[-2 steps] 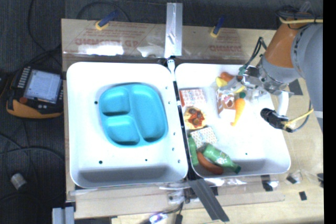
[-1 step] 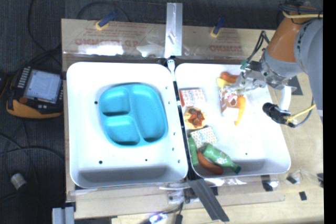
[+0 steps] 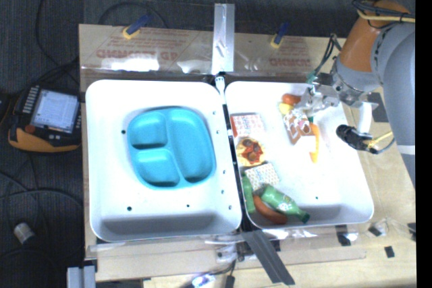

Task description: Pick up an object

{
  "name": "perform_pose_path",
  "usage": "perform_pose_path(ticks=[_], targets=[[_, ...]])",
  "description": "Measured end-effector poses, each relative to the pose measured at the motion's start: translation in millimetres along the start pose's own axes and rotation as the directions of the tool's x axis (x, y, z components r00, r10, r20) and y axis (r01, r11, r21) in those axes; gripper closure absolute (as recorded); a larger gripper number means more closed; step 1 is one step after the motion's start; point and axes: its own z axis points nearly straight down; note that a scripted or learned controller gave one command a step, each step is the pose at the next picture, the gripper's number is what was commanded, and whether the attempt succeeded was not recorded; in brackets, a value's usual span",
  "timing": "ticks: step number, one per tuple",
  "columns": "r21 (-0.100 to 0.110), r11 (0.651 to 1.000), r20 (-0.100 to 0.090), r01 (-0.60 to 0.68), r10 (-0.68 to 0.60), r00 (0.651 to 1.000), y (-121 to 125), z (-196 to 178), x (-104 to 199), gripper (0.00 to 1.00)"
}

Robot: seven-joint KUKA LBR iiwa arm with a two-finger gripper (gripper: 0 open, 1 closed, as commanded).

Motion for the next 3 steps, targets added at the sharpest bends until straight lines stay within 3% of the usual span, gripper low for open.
perform_pose_path(ticks=[1,2,3], targets=[[0.028,1.000,-0.002,-0.002,0.002,1.000,-9,15,0,0.00],[0.029,0.985,0.005,-0.168,0.168,0.986,-24,27,8,0.00],[0.029,0.994,0.005,-0.101,0.101,0.995,-59,25,4,0.00]])
